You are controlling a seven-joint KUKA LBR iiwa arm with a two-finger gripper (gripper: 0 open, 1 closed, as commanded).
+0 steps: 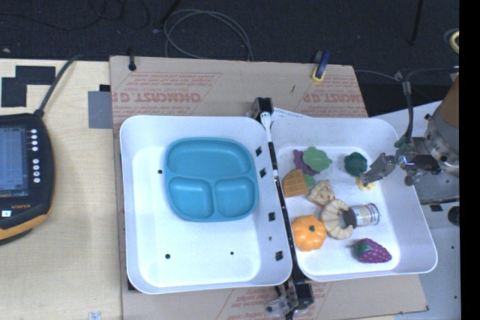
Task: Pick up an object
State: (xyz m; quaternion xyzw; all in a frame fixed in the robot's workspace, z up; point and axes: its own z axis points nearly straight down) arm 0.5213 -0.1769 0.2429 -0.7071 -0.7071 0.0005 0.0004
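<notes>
Two white bins side by side on a brown board (225, 90). Left bin (146, 251) carries a blue divided plate (210, 180), three compartments, sitting a little toward 12 o'clock of the bin's centre. Right bin (409, 236) carries the loose items, clustered in its left and middle parts. At about 12 o'clock of the cluster: a green and purple leafy piece (313, 159), with a dark green round piece (355, 162) just beside it at 3 o'clock. At 9 o'clock, close to the divider between the bins: an orange waffle-like wedge (295, 183), touching a tan cracker-like piece (321, 193). Centre: a pale ring-shaped piece (335, 219) with a small metal can (366, 215) lying on its side, touching it at 3 o'clock. At 7 o'clock: an orange pumpkin (309, 233). At 5 o'clock: a purple bunch of grapes (373, 251), apart from the rest. The gripper (375, 170) comes in from 3 o'clock, its tip over the right bin near the dark green piece, with a small yellow bit (365, 181) just below the tip; whether that is held, cannot tell, and the set of the hand is too small and dark to read. Off the board at 9 o'clock, a control pendant (19, 176) with a lit screen on the bench. A blue and yellow clip (321, 65) sits on the board's far edge.
</notes>
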